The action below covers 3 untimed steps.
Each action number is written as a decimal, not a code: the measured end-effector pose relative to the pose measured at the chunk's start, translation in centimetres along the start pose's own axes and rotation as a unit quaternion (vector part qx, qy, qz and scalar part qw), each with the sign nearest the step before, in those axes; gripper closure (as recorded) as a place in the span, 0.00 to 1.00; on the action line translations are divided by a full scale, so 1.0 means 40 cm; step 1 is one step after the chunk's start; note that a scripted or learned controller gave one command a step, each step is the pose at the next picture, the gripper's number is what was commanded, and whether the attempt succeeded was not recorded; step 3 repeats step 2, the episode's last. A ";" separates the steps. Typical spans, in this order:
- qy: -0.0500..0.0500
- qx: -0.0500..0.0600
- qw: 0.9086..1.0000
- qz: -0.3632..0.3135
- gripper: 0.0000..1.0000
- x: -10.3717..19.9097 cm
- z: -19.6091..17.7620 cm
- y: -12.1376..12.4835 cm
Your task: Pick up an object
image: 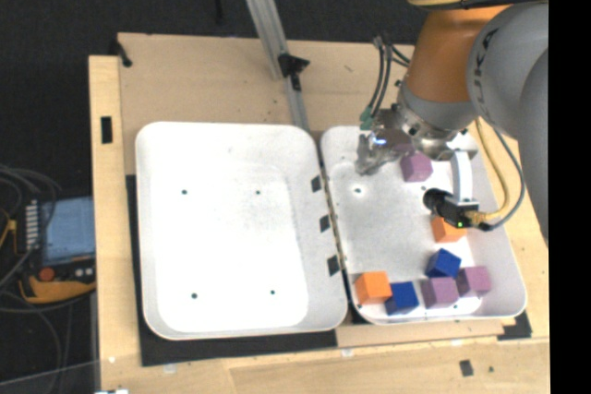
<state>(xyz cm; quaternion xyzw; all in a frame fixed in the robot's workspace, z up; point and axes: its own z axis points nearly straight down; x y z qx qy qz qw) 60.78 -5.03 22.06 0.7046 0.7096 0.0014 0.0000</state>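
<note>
White right bin (369, 226) has bare floor left of purple block (416, 167).

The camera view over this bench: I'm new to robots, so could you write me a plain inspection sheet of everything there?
Surface: wooden bench bearing a left bin and a right bin.
Job's things: in the right bin, purple block near the gripper; orange block, blue block, purple block, blue block, purple block along the near edge; another orange block, partly hidden.
Clutter: nothing seen.
Grippers: gripper low over the right bin's far corner; nothing visibly held.
Cables: wires along the wrist.
Surroundings: metal pole; handheld controller at left.
</note>
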 end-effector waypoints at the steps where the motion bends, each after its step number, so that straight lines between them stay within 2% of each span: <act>1: 0.000 0.000 1.000 -0.001 1.00 0.149 -0.032 -0.011; 2: 0.000 0.000 1.000 0.000 1.00 0.271 -0.057 -0.011; 3: 0.000 0.000 1.000 0.000 1.00 0.271 -0.057 -0.011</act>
